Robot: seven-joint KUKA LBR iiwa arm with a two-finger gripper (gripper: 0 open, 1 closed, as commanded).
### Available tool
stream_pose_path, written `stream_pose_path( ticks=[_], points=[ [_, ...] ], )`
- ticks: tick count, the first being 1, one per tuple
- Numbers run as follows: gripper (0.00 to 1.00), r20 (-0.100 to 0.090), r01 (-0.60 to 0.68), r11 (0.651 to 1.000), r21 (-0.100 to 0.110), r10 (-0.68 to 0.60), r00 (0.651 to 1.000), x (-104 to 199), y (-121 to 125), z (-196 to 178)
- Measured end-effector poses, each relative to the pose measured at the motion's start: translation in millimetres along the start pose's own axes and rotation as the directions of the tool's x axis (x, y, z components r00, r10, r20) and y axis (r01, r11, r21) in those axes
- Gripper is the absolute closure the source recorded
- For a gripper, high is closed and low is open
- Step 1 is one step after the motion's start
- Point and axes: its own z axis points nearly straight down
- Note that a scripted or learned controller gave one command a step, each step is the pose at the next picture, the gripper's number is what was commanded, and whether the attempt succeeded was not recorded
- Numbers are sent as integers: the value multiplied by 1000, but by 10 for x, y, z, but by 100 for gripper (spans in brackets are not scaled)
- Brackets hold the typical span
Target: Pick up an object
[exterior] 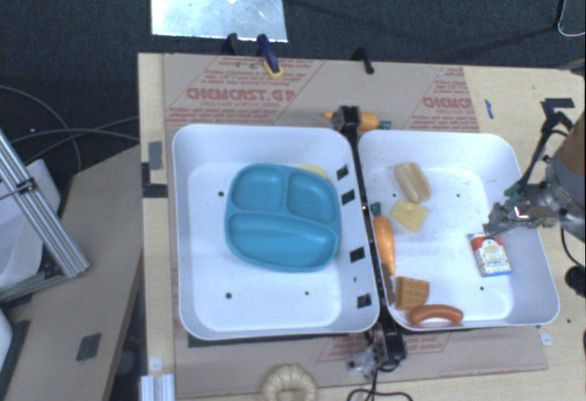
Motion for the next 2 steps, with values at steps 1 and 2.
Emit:
stream_pose_path(
  ticks=[1, 2],
  points=[
    [100, -2, 6, 1000, 0, -6, 1000, 443, 385, -85],
    [100, -3, 6, 1000, 2, -6, 1000, 928, 674, 40]
  ],
)
